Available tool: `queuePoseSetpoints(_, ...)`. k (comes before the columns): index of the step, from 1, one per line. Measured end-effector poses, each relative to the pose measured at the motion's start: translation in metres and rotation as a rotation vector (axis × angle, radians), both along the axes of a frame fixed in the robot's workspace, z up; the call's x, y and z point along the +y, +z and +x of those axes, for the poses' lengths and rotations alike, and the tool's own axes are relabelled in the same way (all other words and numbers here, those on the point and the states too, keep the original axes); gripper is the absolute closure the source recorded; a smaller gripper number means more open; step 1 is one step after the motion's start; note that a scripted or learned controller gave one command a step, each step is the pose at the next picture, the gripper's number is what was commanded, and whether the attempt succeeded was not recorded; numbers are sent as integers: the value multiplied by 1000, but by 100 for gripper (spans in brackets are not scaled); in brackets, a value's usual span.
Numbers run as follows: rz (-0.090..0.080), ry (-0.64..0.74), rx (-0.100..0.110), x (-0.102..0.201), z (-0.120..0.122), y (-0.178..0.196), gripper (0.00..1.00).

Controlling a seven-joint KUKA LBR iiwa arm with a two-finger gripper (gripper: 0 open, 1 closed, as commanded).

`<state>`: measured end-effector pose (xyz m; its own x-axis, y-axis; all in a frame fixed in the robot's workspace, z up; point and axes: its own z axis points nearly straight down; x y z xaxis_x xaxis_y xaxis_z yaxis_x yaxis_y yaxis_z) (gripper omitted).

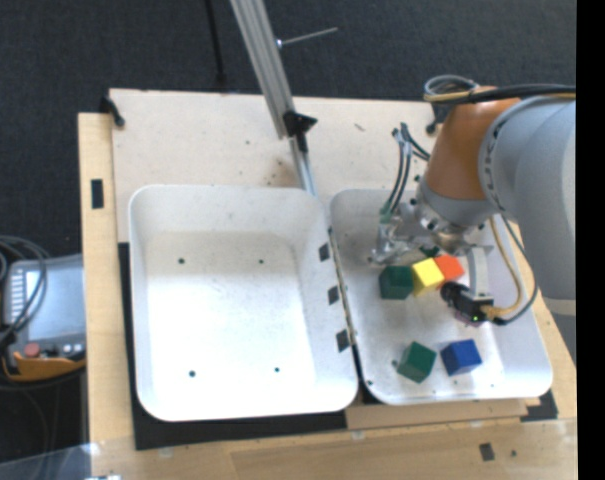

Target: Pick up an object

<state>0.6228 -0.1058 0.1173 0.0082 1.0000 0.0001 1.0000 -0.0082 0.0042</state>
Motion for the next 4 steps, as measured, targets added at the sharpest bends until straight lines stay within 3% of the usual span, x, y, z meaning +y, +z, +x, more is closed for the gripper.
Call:
queuePoseSetpoints(2, -1, 12, -4, 6, 1, 115, 100)
queuePoseSetpoints(3, -3, 12, 3, 4, 2, 108, 100)
queuePoseSetpoints(4, -1, 14, 4, 55, 5, 106, 100)
